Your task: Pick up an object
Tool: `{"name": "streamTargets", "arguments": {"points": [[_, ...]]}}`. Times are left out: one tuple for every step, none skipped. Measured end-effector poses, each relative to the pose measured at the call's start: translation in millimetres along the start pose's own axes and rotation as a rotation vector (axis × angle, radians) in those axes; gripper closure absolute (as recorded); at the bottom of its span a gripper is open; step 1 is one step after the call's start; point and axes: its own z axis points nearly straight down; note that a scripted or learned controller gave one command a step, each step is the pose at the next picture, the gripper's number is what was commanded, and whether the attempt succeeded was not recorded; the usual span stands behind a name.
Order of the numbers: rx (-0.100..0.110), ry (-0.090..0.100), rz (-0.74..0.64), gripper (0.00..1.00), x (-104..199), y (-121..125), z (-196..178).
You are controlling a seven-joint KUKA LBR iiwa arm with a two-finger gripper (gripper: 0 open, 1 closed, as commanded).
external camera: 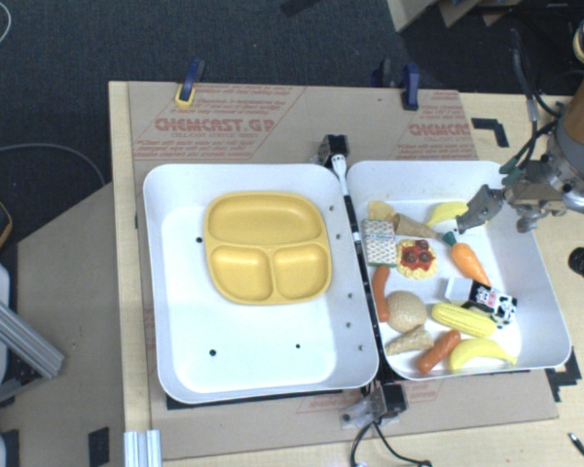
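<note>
1. Here the gripper hangs over the upper right part of the right bin, with the arm coming in from about three o'clock.
2. Its two fingers look spread apart, one reaching toward the toys at about eight o'clock and the other pointing down near the bin's right wall; nothing sits between them.
3. The nearest candidate is the carrot, lying just beside the left fingertip, at about seven o'clock from the gripper's midpoint.
4. The carrot's long axis runs from roughly ten o'clock, where its green top is, to four o'clock, so a grasp would probably close best across that line.
5. A small yellow piece lies at about nine o'clock from the gripper, close to the same fingertip.
6. The rest of the toys crowd lower: the corn cob, the banana and the cow-patterned block all lie toward six o'clock.
7. The left bin holds a yellow divided plate, well apart from the gripper at nine o'clock.
</note>
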Motion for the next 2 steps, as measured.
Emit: {"name": "streamTargets", "arguments": {"points": [[-0.011, -0.002, -0.003, 0.00, 0.2, 2.0, -5.7], [-0.003, 0.000, -0.002, 0.00, 0.8, -0.3, 58.0]]}}
